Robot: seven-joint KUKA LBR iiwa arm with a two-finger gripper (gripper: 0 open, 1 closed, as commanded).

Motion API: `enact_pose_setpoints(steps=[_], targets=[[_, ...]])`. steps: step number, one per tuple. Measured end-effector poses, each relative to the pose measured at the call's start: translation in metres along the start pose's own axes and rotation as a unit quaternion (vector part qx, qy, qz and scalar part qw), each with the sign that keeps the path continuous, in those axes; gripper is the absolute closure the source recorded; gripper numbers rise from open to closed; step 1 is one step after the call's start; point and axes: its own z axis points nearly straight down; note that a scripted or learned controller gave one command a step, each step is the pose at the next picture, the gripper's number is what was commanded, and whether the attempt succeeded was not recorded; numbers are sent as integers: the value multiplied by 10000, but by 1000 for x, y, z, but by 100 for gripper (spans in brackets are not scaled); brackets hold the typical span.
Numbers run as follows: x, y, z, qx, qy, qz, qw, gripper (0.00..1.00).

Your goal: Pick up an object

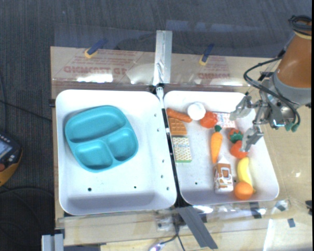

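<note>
you've got the two-finger metal gripper [247, 123] sitting over the right shallow white plastic bin [199, 184], near its far right corner, fingers spread wide with nothing between them. right under the lower fingertip there's a small red toy tomato with a green top [237, 147], looks plastic and rounded, about touching the finger. just left of it is the orange toy carrot [215, 145], and below it a yellow toy banana [244, 170] and a round orange fruit [243, 191]. the left bin [73, 192] holds a teal divided tray [100, 137].
</note>
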Motion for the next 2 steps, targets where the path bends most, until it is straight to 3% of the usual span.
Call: enact_pose_setpoints(steps=[1,2], targets=[[2,11,131,39,-139,144,9998,0],[7,35,157,0,-75,331,9994,0]])
